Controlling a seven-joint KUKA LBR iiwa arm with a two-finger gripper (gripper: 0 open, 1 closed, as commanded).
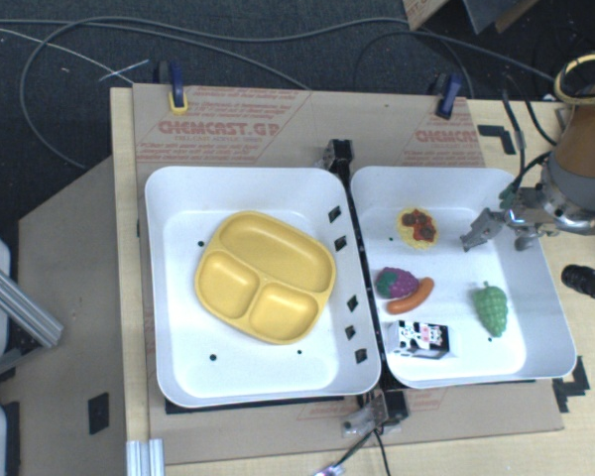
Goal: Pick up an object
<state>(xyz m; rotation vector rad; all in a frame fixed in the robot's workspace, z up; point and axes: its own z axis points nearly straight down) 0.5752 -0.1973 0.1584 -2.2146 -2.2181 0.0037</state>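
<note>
On my far left sits the left bin [169, 266], and in it a yellow divided plate [263, 276], lying flat with its three compartments up; I judge it is parked there out of the way of the small pieces. Past the black divider clips is the right bin [545, 296], where the candidates for picking are spread apart so that fingers can drop around any one. A small pizza toy [417, 225] lies toward the far side, a purple grape cluster [397, 284] touches an orange sausage [415, 297], a black-and-white carton [422, 338] lies near the front rim, and a green leafy toy [492, 307] lies alone to the right. My gripper [499, 228] hangs over the bin's far right part with its fingers spread and nothing between them. The board behind the bins reads roughly "CHEMCAST GP" in red, twice.
</note>
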